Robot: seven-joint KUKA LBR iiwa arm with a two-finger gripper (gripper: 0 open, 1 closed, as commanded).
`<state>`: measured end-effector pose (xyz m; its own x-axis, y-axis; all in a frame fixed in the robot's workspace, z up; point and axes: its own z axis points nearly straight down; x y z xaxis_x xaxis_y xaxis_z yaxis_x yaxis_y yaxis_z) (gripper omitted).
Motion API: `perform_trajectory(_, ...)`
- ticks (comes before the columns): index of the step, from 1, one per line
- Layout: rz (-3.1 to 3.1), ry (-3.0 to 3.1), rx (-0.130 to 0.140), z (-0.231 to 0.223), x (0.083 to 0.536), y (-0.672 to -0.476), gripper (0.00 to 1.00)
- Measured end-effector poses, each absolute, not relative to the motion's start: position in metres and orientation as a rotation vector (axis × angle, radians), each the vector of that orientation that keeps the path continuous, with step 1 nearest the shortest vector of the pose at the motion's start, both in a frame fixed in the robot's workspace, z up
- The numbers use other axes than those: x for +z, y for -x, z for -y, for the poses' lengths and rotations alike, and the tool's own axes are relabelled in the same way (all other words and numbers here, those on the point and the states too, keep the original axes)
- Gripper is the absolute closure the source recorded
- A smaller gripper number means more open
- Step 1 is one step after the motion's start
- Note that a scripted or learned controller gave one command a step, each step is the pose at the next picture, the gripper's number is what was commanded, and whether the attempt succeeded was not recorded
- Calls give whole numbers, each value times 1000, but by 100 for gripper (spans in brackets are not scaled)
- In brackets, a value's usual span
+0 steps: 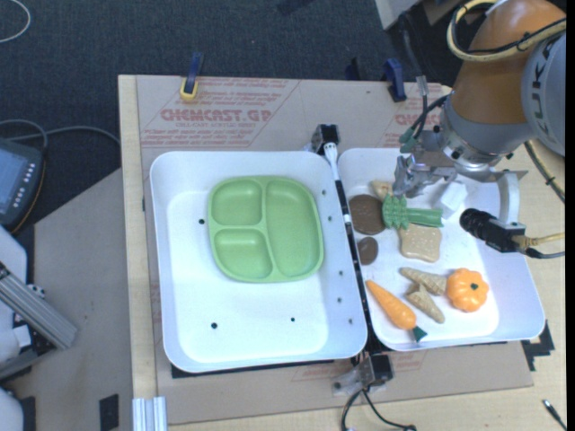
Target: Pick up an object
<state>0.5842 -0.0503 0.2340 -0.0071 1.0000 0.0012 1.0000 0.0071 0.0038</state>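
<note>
The right bin [512,326] holds several toy foods: a green broccoli-like piece [409,214], a brown round cookie [366,213], a smaller brown piece [367,250], a tan cracker [420,244], an orange carrot [392,304], an orange pumpkin [466,289] and beige star-like pieces [424,291]. My gripper [410,183] hangs over the bin's upper part, just above the green piece. A small beige item [383,189] lies beside it on the left. I see nothing held between its fingers.
The left bin [180,268] holds a light green divided plate [266,228]. A black clip [325,138] sits at the top of the rim between the bins. A black cylinder [486,228] on the arm juts over the right bin's right side.
</note>
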Motion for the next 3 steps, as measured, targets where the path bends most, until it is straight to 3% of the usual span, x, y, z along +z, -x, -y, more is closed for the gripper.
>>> perform_trajectory(1,-2226,-2214,4,1,225,-604,100)
perform_trajectory(2,-2229,-2217,-1,-50,215,-605,100)
perform_trajectory(3,-2224,-2220,-1,-58,216,-603,100)
